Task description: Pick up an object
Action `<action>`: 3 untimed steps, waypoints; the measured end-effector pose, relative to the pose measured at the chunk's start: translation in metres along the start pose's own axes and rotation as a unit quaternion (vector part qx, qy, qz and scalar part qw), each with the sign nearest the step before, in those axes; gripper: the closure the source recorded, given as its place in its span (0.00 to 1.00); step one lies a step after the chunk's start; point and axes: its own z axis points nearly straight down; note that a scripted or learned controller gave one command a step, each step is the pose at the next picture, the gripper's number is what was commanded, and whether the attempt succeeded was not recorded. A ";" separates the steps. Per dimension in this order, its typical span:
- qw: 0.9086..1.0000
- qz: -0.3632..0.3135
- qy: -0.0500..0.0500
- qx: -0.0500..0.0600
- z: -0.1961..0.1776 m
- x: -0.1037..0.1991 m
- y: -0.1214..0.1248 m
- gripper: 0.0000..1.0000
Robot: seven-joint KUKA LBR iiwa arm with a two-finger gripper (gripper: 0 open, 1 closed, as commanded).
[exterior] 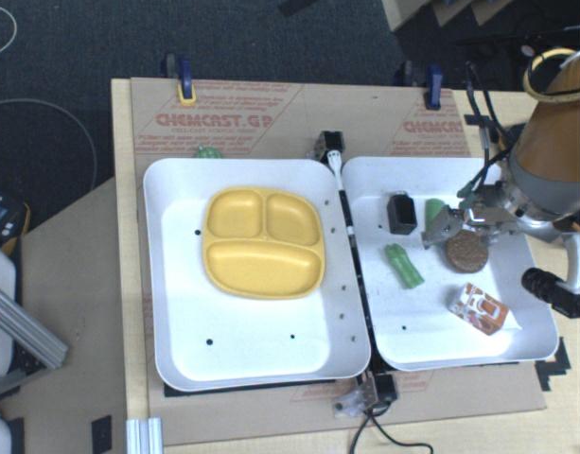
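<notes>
**A:** How did the jaws stand?

**B:** The gripper hung in the right bin, its fingers spread apart with nothing seen between them. One fingertip sat toward the left, the other near the top edge of the brown disc, which lay just below the tips, perhaps touching.

**A:** So the disc was the likely thing to take. How would it have handled?

**B:** I judged it flat, stiff and light, lying on its face in the middle of the right bin. Being low, it offered little to pinch; the fingers would have had to come down either side of its rim and close across its width. It looked round, so no long axis and no heading to speak of.

**A:** And around it?

**B:** A green cylinder lay to its left, long axis running from upper left to lower right. A black block stood above that, and an orange-and-white packet lay below the disc, well apart. The left bin held a yellow divided plate.
</notes>
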 end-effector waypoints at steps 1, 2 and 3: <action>1.000 0.000 0.001 0.004 0.107 -0.010 0.016 0.00; 1.000 -0.001 0.001 0.003 0.141 0.017 0.026 0.00; 1.000 0.000 0.000 0.000 0.128 0.015 0.027 1.00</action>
